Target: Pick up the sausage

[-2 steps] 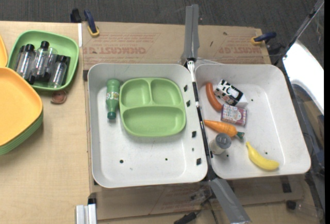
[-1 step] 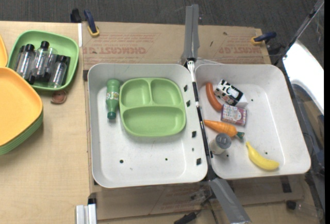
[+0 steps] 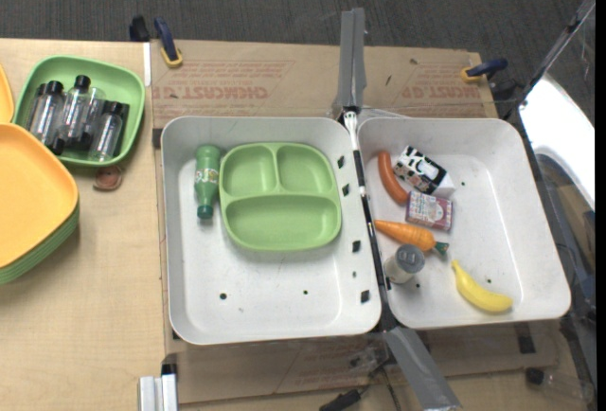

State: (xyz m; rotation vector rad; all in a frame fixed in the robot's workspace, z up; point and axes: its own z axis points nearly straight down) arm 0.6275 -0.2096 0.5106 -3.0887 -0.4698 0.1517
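Curved yellow banana (image 3: 481, 290); smooth, slender orange-red sausage (image 3: 391, 177) beyond.

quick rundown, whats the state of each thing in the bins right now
sausage: lying in right bin, untouched
carrot: lying flat
banana: lying flat
green bottle: on its side, capped, left bin
green divided plate: right side up, nothing on it

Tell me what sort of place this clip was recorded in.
Most likely a robotics lab bench set up for pick-and-place trials. Two white bins sit side by side on cardboard held by clamps, and toy food such as a sausage, carrot and banana lies in the right bin.
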